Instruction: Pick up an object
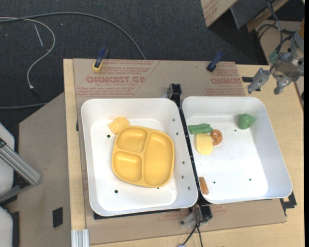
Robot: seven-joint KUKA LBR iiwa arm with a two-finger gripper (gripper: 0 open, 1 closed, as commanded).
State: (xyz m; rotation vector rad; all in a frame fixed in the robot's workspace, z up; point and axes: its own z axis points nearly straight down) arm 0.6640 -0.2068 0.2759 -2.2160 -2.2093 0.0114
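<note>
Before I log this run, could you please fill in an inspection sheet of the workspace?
Surface: cardboard-covered bench bearing left bin and right bin.
Job's things: yellow divided plate, yellow ridged piece in left bin; green bean, yellow piece, orange ring, green lump, small orange piece in right bin.
Clutter: blue clamps.
Gripper: gripper open, above bench, beyond right bin.
Cables: white cable on floor.
Surroundings: dark carpet, cardboard box.

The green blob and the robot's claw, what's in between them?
Nothing much: in the camera view, bare white bin floor, the right bin's rim and some bench separate the green blob from the gripper.
</note>
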